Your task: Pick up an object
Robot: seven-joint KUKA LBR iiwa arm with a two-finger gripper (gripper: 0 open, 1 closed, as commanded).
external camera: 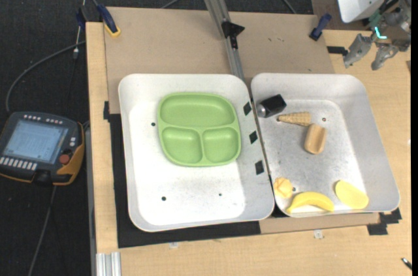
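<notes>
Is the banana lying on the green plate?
No, the banana lies in the right bin, apart from the green plate.

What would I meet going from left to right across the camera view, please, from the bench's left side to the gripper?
Pendant → green tray → black knob → cone → cork → yellow chip → gripper.

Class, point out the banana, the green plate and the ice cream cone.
banana (309, 202), camera view, middle of its curve.
green plate (198, 110), camera view, floor of its large compartment.
cone (295, 118), camera view, mid-length of its side.
</notes>
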